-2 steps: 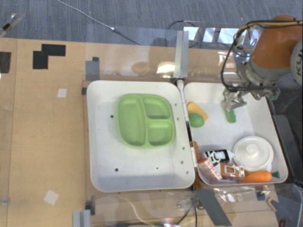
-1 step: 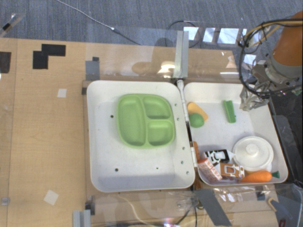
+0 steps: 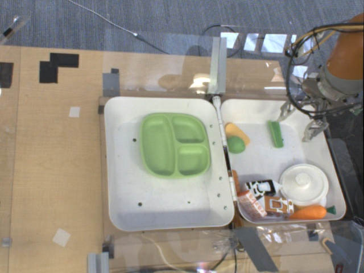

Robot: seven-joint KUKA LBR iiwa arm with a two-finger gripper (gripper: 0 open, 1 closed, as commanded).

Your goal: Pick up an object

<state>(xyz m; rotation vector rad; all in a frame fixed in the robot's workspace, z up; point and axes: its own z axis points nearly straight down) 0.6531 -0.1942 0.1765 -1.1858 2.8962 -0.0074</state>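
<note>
1. Here, the end effector (image 3: 298, 120) hangs at the upper right of the frame, over the far side of the right bin (image 3: 259, 116). Its 2 fingers are spread wide with nothing between them.
2. A green stick (image 3: 276, 134) lies just left of the fingers.
3. Lower in that bin sit a white lid (image 3: 304, 182), a carrot (image 3: 309, 212) and snack packs (image 3: 263, 198).
4. The left bin (image 3: 122, 169) holds a green plate (image 3: 174, 144).

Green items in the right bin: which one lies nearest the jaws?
The green stick, lying lengthwise just left of the gripper. The round green ball sits farther left, against the yellow piece by the divider.
</note>
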